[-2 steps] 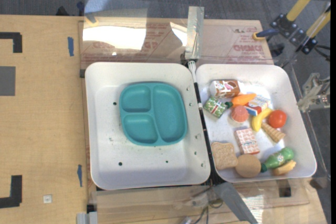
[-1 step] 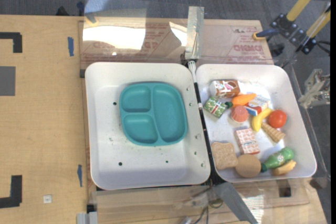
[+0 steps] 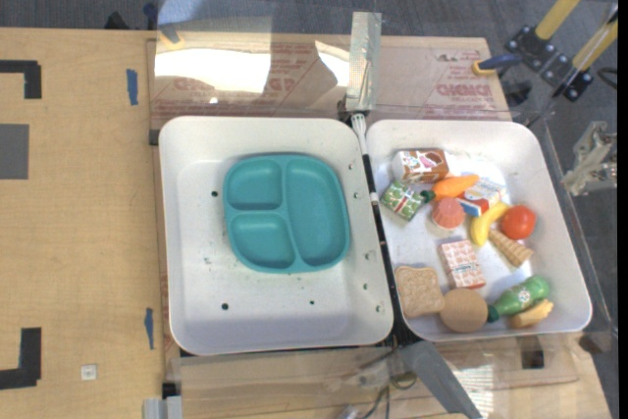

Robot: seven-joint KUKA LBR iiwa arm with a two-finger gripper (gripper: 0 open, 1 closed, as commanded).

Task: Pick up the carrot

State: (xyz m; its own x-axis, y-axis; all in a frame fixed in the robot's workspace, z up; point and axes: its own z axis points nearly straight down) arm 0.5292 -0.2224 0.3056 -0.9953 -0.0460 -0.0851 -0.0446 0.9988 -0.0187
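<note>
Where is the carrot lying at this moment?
The carrot lies in the right bin, in its upper half, just below the brown carton and above the banana.

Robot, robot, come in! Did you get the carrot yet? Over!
Not yet. Carrot lying in right bin, nothing gripping it. Crowded by brown carton, banana.

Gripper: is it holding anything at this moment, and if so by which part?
Nothing is seen held. The carrot lies in the right bin among the other toy foods, with no fingers around it.
</note>
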